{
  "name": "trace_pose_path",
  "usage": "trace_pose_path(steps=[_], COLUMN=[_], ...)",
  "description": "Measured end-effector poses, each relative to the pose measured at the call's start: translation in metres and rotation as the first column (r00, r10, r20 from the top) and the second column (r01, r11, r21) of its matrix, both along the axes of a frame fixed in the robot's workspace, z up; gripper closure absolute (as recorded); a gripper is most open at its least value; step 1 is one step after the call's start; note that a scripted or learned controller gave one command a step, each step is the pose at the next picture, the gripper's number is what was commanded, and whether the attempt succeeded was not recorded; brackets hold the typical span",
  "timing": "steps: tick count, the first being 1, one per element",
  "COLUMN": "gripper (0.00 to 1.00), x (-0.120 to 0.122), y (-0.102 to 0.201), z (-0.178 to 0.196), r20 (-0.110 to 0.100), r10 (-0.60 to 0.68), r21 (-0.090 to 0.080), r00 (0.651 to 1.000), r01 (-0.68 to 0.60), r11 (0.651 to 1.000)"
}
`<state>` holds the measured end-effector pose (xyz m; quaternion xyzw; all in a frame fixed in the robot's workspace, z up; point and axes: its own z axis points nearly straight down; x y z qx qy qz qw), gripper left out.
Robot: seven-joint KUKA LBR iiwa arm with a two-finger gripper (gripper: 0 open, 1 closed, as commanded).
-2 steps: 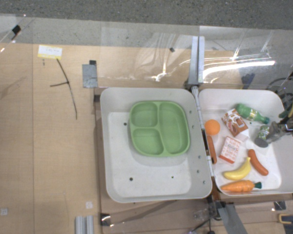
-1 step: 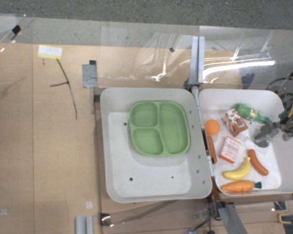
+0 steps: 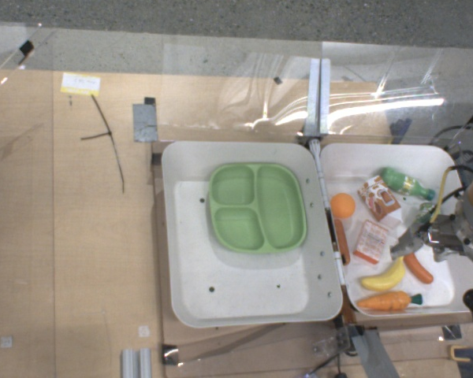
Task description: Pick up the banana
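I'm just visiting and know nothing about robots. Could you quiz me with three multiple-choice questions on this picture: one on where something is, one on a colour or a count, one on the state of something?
1. Where does the curved yellow banana lie?
A. in the left white bin
B. in the right white bin
C. on the wooden bench

2. How many compartments has the light green plastic divided plate?
A. two
B. three
C. five

3. How does the green bottle rest?
A. on its side
B. upright
C. stacked on the plate

Answers:
1. B: the banana sits near the front of the right bin, just above the orange toy carrot.
2. B: two small sections on the plate's left and one long section on its right.
3. A: its length runs flat along the bin floor near the back.
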<state>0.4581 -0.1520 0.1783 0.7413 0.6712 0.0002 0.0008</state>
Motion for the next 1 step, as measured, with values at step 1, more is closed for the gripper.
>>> trace_pose_path(steps=[1], gripper=[0.0], x=[0.0165], y=[0.011], z=[-0.0831], r20=[0.01], r10=[-0.112], r21=[0.001], r00=[0.994], r01=[0.112], r11=[0.994])
